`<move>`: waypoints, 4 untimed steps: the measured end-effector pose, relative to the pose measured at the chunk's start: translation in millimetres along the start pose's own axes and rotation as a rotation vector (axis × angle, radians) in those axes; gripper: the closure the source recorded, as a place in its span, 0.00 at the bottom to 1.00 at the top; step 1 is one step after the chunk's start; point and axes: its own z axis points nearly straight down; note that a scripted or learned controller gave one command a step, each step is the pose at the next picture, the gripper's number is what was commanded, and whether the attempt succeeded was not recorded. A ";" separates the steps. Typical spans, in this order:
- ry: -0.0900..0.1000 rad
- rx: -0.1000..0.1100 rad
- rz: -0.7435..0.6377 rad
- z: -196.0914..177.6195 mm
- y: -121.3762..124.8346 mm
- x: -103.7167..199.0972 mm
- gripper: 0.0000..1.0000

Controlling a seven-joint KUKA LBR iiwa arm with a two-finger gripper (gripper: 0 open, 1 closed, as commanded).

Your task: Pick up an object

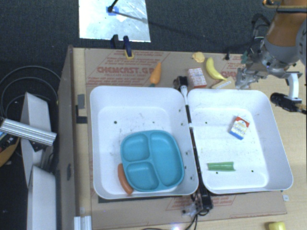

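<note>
small carton (239, 127) in right bin (276, 128), well below-left of jaws (243, 82) above far rim; jaw state unclear.

The grey arm with its orange band (287, 18) runs off the upper right of the frame. Its end effector (243, 79) is too small and blurred to read. A small yellow object (277, 225) is cut by the bottom edge, lower right. The orange sausage-shaped toy (124, 178) lies partly tucked under the blue divided plastic plate (151, 160).
</note>
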 end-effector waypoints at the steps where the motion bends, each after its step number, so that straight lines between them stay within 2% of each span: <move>1: -0.003 -0.001 0.010 -3.5 2.1 -82.0 1.00; 2: 0.000 -0.003 0.000 -42.0 4.0 -58.3 1.00; 4: 0.000 -0.002 0.004 -80.0 -3.5 -76.6 1.00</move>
